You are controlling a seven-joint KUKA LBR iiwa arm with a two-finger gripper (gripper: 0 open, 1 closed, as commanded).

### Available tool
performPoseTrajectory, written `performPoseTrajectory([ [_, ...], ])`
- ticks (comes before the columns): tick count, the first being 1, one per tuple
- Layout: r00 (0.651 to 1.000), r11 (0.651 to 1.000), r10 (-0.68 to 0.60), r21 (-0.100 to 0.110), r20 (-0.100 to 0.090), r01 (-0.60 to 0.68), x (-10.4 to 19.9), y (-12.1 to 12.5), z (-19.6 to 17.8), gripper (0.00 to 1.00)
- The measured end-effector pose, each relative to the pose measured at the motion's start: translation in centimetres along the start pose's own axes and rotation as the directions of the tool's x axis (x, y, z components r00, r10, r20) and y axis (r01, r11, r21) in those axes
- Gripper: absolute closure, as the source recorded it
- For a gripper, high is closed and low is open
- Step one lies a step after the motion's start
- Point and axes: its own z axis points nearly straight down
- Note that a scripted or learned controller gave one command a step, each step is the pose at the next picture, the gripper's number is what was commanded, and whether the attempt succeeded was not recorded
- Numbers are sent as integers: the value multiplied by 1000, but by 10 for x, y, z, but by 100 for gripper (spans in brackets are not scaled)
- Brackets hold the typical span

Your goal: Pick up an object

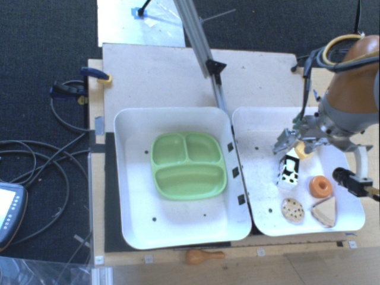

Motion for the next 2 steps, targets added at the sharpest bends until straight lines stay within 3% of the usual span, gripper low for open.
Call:
performPoseTrajectory([
  [1, 1000, 1000, 1, -1, 0, -1, 0, 0, 0, 0],
  [2, 1000, 1000, 4, 3, 1, -4, -3, 5, 43, 0],
])
